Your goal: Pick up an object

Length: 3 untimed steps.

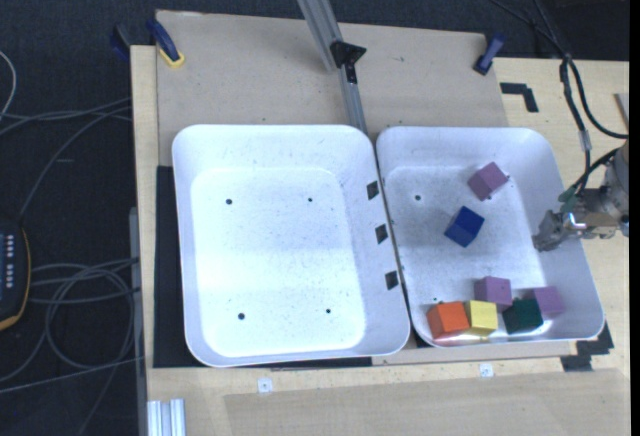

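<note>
White plastic, two shallow bins side by side on a pale wooden bench. The left bin (pixel 270 244) lay bare; the right bin (pixel 420 254) held all the blocks. A purple cube (pixel 487 180) sat toward the far side, tilted on the floor of the bin. A blue cube (pixel 464 226) sat near the middle, well apart from the rest. Along the near wall a tight cluster: orange block (pixel 449 319), yellow block (pixel 483 316), dark green block (pixel 522 315), with a second purple block (pixel 494 289) just behind the yellow and a third purple block (pixel 548 301) beside the green.

The gripper (pixel 553 230) hung at the right wall of the right bin, low and small in view. Whether it was spread or closed I could not tell. Nothing was seen between its tips.

Judgement: the approach stage, no pick made yet. The blue cube looked the best target, since it stood alone with bare floor on all sides. To do it well, centre over the cube, turn the wrist square to two opposite faces, descend straight. The clustered blocks near the wall would likely crowd a grasp. The third purple block lay nearest the gripper, but the bin wall pressed close there.
</note>
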Tool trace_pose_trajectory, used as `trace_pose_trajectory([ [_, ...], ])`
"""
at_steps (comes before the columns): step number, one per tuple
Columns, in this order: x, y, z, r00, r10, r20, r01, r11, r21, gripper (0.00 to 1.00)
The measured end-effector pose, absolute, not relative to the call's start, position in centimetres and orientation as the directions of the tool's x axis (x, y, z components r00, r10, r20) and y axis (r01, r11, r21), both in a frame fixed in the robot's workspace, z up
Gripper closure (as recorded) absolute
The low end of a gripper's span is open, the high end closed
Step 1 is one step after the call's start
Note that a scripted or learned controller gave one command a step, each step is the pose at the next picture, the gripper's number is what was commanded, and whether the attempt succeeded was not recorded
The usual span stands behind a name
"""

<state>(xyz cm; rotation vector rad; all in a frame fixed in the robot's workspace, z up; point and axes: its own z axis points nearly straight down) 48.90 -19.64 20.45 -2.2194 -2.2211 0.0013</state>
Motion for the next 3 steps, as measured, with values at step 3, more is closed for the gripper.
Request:
trace_pose_trajectory([
  [3, 54.6, -5.0, 21.0, -0.007, 1.0, 0.002, 1.0, 0.007, 0.003, 1.0],
])
